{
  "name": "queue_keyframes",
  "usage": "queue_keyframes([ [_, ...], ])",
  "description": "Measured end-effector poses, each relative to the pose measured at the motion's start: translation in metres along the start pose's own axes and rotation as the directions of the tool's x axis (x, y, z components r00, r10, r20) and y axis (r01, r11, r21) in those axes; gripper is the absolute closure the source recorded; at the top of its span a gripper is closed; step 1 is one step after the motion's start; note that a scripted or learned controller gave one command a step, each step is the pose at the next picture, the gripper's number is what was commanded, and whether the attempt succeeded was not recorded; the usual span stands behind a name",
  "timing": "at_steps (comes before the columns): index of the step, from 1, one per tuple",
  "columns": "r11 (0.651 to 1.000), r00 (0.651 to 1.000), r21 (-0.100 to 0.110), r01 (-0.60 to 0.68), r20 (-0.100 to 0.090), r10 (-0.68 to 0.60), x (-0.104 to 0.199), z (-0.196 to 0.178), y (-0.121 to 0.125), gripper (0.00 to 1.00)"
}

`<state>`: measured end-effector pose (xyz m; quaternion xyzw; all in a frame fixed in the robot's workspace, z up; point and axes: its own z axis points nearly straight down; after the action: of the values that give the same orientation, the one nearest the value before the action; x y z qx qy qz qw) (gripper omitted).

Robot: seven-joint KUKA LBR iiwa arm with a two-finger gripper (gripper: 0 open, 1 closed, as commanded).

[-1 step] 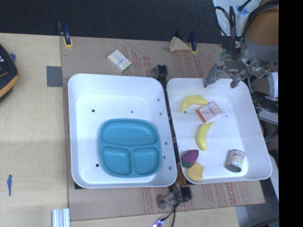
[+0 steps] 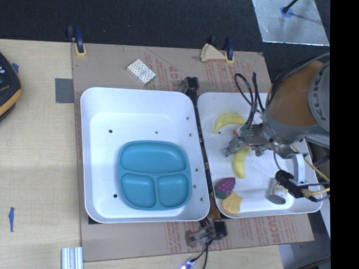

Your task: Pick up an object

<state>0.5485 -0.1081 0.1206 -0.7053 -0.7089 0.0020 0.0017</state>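
The right bin [image 2: 216, 104] holds two yellow bananas: one curved at the upper left [image 2: 228, 121] and one lying upright near the middle [image 2: 240, 163]. A purple toy with a green tip [image 2: 225, 186] and a yellow wedge-shaped piece [image 2: 231, 203] lie at the bin's front left corner. A small grey object [image 2: 275, 193] rests at the front right. My gripper [image 2: 238, 145] hangs low over the bin's middle, between the two bananas, its fingers pointing left just above the lower banana's top end. Nothing shows between the fingers.
The left bin [image 2: 95, 116] holds a blue three-compartment plate [image 2: 153, 174]. A patterned square tile [image 2: 141, 71] and a tan wedge [image 2: 211, 52] lie on the cardboard behind the bins. Black cables [image 2: 247, 88] loop over the right bin's back.
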Motion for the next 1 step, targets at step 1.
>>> queue_keyframes([
  [1,1.000,1.000,0.000,0.000,0.000,0.000,0.0144,0.0291,0.0029,0.00],
])
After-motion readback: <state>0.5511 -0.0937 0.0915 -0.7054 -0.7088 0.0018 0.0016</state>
